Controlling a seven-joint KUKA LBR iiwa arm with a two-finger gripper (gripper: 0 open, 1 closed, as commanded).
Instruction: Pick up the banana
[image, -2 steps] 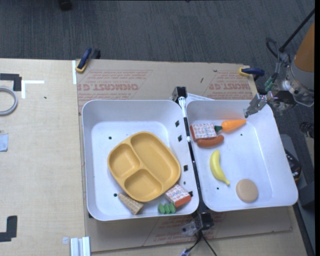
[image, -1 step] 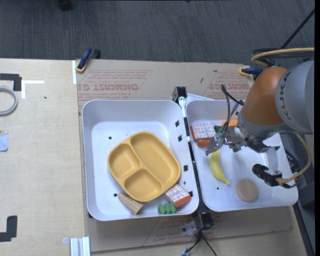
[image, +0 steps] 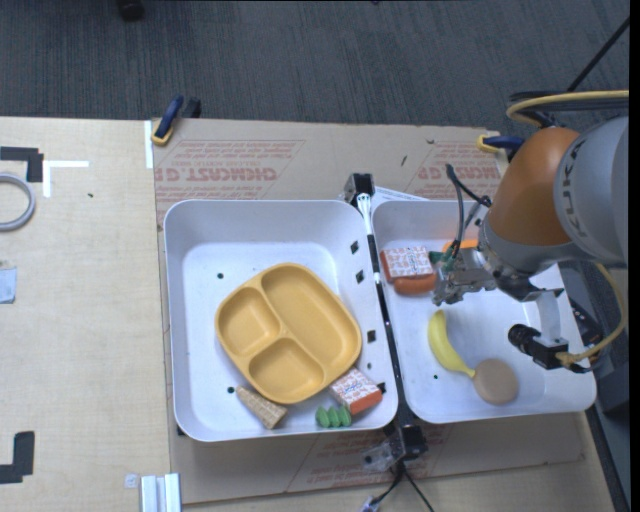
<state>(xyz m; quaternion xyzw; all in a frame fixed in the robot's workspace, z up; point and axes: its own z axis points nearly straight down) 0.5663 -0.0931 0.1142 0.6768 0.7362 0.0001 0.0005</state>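
While the arm reaches in from the right of the camera view, we take the right bin (image: 560, 400) as our landmark for all places. We see the banana (image: 446, 344) lying flat on the floor of this bin, near its left wall, w/ its stem end pointing to a round tan thing (image: 494, 381) at the bin's front; the two are touching or almost. At the back-left corner of the same bin lies a red and white packet (image: 407, 265) on top of an orange-red piece (image: 412, 284).

The gripper (image: 447, 287) hangs over the back-left part of the bin, just behind the upper tip of the banana and beside the packet. We cannot tell if it is spread or pressed together, bc the wrist hides that part. Nothing is visibly held. We judge the banana is not yet grasped, and the tool must come a bit toward the front to be above the fruit's middle.

Left of our landmark stands the other bin (image: 190, 300), w/ a yellow divided plate (image: 288, 332), a cracker-like piece (image: 261, 406), a green item (image: 334, 416) and a small orange-white box (image: 357, 391). They are probably only distractors, well apart from the banana.
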